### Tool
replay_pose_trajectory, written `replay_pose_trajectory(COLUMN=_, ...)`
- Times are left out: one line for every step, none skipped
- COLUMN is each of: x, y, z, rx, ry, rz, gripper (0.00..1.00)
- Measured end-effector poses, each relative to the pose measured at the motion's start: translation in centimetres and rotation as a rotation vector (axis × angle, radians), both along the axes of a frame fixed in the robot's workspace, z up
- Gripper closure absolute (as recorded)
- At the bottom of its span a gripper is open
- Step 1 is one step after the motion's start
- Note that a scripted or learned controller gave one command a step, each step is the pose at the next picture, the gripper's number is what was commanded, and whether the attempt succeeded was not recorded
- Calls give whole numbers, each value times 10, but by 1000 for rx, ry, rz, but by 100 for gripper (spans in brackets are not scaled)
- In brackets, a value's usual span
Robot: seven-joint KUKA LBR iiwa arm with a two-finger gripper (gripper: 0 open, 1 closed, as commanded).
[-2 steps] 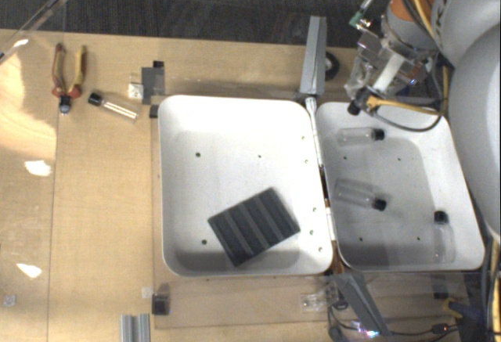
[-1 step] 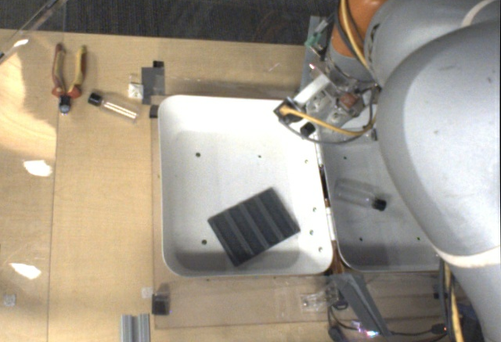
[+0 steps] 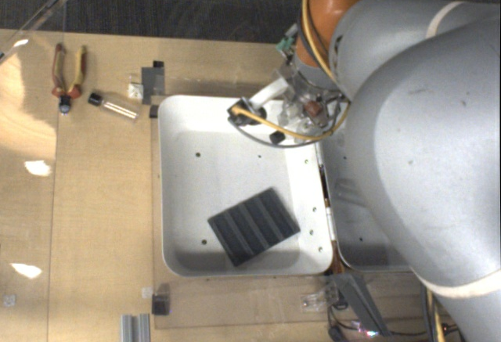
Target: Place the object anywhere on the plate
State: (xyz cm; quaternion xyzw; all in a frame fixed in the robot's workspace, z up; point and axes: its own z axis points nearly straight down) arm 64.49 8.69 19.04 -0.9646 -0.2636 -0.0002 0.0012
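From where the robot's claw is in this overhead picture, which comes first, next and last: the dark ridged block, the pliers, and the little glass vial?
From the gripper:
1. Dark ridged block, in the white bin, toward the near edge.
2. Glass vial, on the bench left of the bin.
3. Pliers, farthest left.

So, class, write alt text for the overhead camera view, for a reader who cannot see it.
A large grey robot arm with an orange band reaches from the right over the far edge of a shallow white bin, where a dark ribbed rectangular object lies near the front. Pliers rest on the wooden bench at far left.
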Motion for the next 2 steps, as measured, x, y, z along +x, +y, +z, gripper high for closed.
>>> replay_pose_trajectory(x=-9, y=62, z=6, rx=0, ry=-2, rz=-293, gripper=100)
replay_pose_trajectory(x=-88, y=134, z=-36, rx=0, ry=-1, rz=-183, gripper=100)
